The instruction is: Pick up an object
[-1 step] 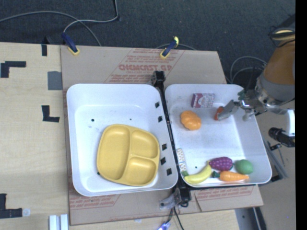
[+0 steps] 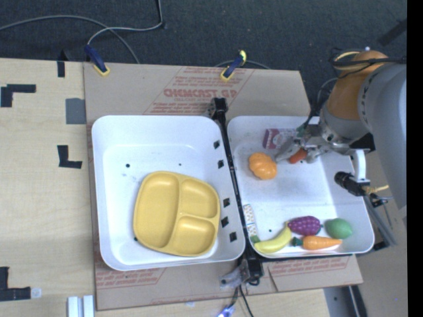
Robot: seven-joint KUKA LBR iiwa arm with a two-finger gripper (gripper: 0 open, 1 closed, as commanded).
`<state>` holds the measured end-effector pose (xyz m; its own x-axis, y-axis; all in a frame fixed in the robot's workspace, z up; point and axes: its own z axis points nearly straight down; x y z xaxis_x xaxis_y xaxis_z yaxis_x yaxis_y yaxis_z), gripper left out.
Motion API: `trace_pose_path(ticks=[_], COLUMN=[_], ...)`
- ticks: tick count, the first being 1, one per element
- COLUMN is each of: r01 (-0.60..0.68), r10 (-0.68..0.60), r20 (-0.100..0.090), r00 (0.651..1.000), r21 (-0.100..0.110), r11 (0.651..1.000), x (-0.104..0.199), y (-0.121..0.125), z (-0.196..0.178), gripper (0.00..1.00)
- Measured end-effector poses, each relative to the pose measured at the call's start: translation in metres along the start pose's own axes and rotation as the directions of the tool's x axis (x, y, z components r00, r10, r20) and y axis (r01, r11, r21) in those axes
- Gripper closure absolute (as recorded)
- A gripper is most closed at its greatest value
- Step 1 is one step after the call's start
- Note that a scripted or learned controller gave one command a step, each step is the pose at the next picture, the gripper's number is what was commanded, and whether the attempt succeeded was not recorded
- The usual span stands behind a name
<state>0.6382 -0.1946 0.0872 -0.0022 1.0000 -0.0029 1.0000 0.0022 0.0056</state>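
Dark carpet is surrounding a pale wooden surface (image 2: pixel 39 197) on which a cardboard sheet (image 2: pixel 192 91) is lying beneath two shallow white bins, apparently to keep them level and side by side within the arm's reach. In the left bin (image 2: pixel 109 134) a yellow divided plate (image 2: pixel 177 212) is resting slightly tilted, while the right bin (image 2: pixel 344 203) is holding the loose toy foods. The grey arm (image 2: pixel 390 131) is reaching in from the right, its orange band (image 2: pixel 347 94) showing above the wrist, and its gripper (image 2: pixel 303 148) is hanging low over the far part of the right bin, seemingly placed for a grasp there. A small red-orange object (image 2: pixel 299 156) is lying right at the fingers, beside a small pink packet (image 2: pixel 272 138); whether the fingers are spread, pressed together or pinching it cannot be told. An orange fruit (image 2: pixel 263 166), round and smooth, is sitting just beside the gripper toward the divider. Along the near wall a banana (image 2: pixel 274 242), purple grapes (image 2: pixel 304 225), a carrot (image 2: pixel 321 243) and a green fruit (image 2: pixel 340 228) are crowding together, probably harder to reach cleanly
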Motion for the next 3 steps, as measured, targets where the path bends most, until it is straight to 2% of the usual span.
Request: trace_pose_path(ticks=[1,2,3], r01=[0.001,0.002,0.001], r10=[-0.001,-0.002,-0.001], r20=[-0.002,0.002,-0.004], r00=[1.0,1.0,1.0], r21=[0.002,0.003,0.003], r11=[1.0,1.0,1.0], x=[0.036,0.035,0.104], y=[0.032,0.031,-0.003], z=[0.002,-0.009,-0.099], gripper=[0.0,1.0,1.0])
